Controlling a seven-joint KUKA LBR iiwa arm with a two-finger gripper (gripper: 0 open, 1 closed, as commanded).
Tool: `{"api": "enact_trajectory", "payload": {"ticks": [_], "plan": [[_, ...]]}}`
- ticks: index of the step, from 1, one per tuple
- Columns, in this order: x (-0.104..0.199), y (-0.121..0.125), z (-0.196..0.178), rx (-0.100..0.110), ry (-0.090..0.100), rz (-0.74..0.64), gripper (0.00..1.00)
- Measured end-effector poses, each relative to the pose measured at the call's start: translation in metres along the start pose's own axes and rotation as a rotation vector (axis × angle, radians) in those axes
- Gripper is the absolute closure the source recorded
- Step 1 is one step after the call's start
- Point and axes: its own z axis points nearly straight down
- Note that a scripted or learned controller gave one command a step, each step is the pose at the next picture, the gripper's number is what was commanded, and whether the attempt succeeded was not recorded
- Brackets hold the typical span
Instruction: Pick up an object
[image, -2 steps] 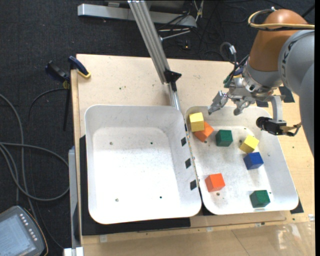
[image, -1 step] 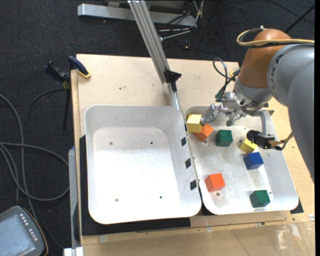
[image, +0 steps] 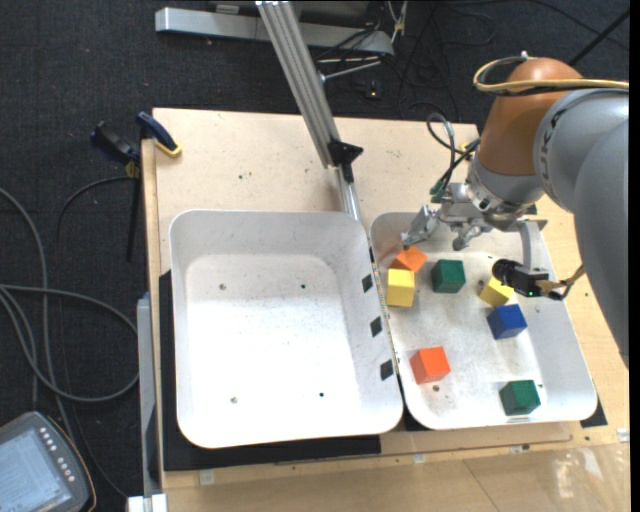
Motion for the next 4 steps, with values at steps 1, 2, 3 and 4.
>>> {"api": "enact_trajectory", "payload": {"ticks": [1,2,3,4], "plan": [[0.0,0.0,-0.008,0.001,0.0,0.0,1.0],[0.008,0.008,-0.065,-0.003,0.001,-0.004,1.0],[0.008,0.009,-0.065,0.003,0.001,-0.003,1.0],[0.06,-0.015,-0.058,0.007,0.004,-0.007,1.0]]}}
